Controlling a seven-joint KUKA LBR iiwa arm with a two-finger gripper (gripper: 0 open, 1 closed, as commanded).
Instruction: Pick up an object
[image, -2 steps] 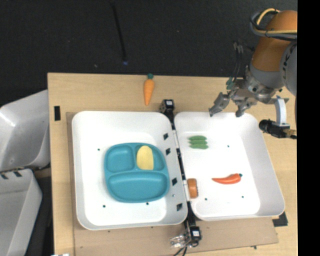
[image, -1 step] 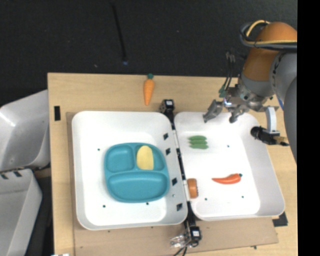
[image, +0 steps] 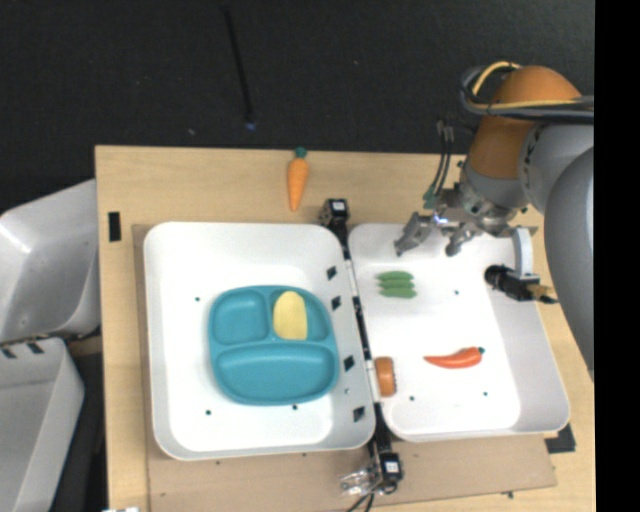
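Two bins: white and shallow, side by side on a wooden bench (image: 120, 180); left bin (image: 170, 400), right bin (image: 530, 390).
Arm: grey with an orange band (image: 505, 140), reaching in from the right, over the far edge of the right bin.
Gripper (image: 433, 240): above the far left corner of the right bin, fingers spread apart with nothing between them.
Green vegetable (image: 397, 285): lies in the right bin, just below the gripper in the view (apart from the fingers).
Red pepper (image: 455, 358): middle of the right bin, lying flat.
Orange piece (image: 385, 376): against the left wall of the right bin.
Blue tray (image: 272, 345): divided dish in the middle of the left bin.
Yellow item (image: 290, 316): in the tray's far right compartment.
Carrot (image: 297, 180): on the bare bench beyond the left bin, outside both bins.
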